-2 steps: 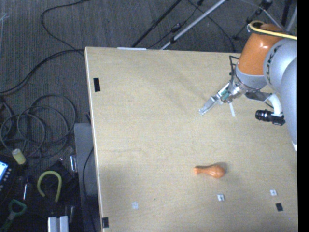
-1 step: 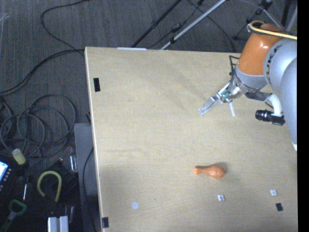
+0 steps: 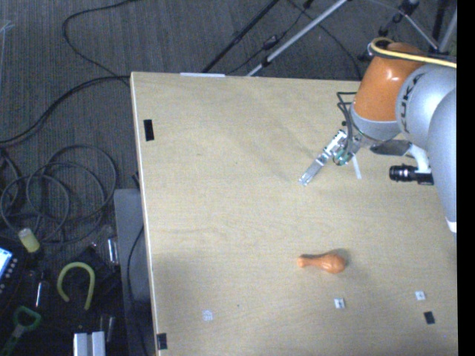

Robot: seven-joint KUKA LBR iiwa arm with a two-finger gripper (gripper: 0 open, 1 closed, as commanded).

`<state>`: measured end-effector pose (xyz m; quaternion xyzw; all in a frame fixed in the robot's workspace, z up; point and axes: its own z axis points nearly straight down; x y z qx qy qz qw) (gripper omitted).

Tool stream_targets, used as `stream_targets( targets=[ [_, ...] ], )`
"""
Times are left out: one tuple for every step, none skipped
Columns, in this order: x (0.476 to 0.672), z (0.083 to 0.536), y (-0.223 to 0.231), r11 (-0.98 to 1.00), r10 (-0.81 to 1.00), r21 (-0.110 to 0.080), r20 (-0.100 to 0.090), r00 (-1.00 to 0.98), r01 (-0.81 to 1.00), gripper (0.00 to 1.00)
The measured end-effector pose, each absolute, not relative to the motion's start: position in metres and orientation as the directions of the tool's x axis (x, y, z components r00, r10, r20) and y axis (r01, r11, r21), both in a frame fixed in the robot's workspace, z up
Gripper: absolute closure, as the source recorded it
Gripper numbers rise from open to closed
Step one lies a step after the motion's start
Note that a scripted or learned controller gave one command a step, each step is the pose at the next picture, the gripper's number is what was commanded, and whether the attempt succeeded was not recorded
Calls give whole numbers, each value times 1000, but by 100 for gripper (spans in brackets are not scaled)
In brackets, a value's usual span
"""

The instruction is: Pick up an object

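Note:
An orange, pear-shaped object (image 3: 324, 262) lies on its side on the tan board (image 3: 223, 199), low and right of the middle, its narrow end pointing left. My gripper (image 3: 332, 175) hangs over the board's upper right, under the orange band of the arm (image 3: 386, 87). It is well above the object in the picture and apart from it. One silver finger (image 3: 312, 172) slants down to the left and a thin white finger (image 3: 357, 170) shows to its right. The gripper is open with nothing between the fingers.
Small white tags (image 3: 339, 302) and black marks (image 3: 148, 130) dot the board. The board's left edge drops to carpet with coiled cables (image 3: 59, 191) and tools. Tripod legs (image 3: 319, 17) cross the floor beyond the far edge.

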<state>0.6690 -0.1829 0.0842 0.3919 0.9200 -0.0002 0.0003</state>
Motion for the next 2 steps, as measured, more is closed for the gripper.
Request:
stream_targets(
  targets=[
    [670, 95, -181, 693, 721, 5, -2, -693, 721, 100],
    [655, 169, -154, 655, 756, 2, -1, -655, 756, 100]
  ],
)
